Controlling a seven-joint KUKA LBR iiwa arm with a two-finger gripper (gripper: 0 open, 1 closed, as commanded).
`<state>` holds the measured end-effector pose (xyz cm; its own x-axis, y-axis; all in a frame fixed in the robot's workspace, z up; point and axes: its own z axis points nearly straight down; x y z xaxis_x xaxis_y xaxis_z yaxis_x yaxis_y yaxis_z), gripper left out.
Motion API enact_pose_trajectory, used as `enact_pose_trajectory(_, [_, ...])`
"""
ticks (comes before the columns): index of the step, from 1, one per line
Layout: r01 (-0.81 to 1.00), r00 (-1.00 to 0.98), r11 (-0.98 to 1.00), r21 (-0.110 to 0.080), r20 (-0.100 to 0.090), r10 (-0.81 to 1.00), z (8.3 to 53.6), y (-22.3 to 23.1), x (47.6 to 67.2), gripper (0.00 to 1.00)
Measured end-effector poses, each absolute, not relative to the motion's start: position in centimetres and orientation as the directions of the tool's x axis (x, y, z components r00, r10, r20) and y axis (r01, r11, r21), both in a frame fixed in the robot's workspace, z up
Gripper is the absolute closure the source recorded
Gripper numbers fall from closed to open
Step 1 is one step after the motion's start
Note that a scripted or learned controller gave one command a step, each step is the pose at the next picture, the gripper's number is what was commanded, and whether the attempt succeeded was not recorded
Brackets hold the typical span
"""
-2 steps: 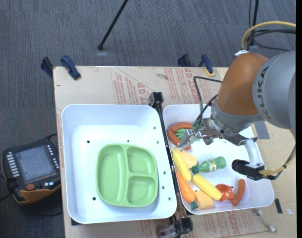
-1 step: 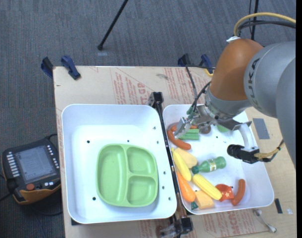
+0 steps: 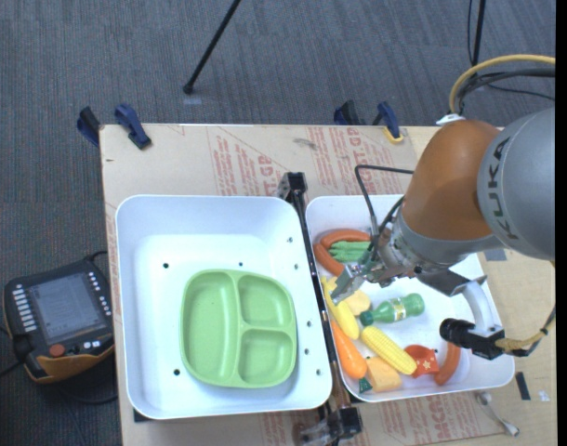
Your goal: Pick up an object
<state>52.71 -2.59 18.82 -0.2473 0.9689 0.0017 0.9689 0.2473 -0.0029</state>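
The right bin holds several toy foods. Among them are a green bottle, a corn cob, a long yellow banana, an orange carrot, a red pepper and an orange wedge. At the bin's far left lies a curved orange sausage with a green pod on it. My gripper hangs low over the bin's left side, just above a small yellow lump and the banana's upper end. Nothing shows clearly between its tips.
The left bin holds a green divided plate. A black divider runs between the bins. The arm's orange and grey body covers the right bin's far right part. A handheld pendant lies off the bench to the left.
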Motion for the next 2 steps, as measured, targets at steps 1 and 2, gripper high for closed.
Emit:
enact_pose_trajectory(1, [0.987, -0.162, 0.162, -0.003, 0.001, 0.987, 18.7, -5.3, 47.5, 0.0])
enact_pose_trajectory(2, [1.0, 0.019, -0.019, -0.005, 0.002, 1.0, 8.7, -9.4, 47.5, 0.0])
